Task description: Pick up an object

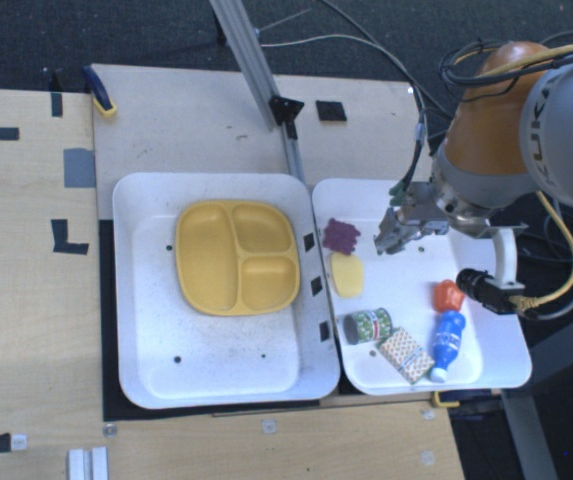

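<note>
Right bin (496,368) – purple lump (341,234), yellow piece (347,275), green can (368,325), checkered box (406,355), blue bottle (447,342), orange item (448,295)

A: Where is the arm (511,138)?

B: It comes in from the right of the camera view, grey, with the orange band bulging above the wrist near the upper right corner.

A: And the gripper (386,246)?

B: It hangs off the wrist toward the left and slightly down, a dark, blurred cluster of metal. Its tips point down and left.

A: Open or closed?

B: I can't tell from this angle. Black cables loop around the wrist.
</note>
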`<state>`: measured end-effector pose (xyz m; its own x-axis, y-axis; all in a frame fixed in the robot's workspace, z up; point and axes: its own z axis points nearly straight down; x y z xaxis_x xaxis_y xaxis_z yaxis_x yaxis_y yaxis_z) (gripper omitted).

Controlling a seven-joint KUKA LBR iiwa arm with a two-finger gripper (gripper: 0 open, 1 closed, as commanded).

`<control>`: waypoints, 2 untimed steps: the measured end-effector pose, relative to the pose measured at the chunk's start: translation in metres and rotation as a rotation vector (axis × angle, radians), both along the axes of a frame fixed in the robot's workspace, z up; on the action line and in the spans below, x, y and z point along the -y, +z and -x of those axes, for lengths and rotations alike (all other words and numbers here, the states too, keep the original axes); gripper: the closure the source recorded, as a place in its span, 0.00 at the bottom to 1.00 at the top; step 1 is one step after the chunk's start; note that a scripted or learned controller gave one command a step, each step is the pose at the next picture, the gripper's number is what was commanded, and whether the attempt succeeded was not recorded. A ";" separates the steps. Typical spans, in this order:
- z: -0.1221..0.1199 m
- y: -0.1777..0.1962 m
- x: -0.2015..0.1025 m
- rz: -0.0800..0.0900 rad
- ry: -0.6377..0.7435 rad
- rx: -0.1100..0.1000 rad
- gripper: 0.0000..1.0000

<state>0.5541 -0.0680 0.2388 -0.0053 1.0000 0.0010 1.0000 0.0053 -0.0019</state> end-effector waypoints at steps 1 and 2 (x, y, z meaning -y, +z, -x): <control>0.009 0.003 -0.061 -0.001 0.002 -0.001 1.00; 0.009 -0.010 -0.113 0.000 0.001 -0.002 1.00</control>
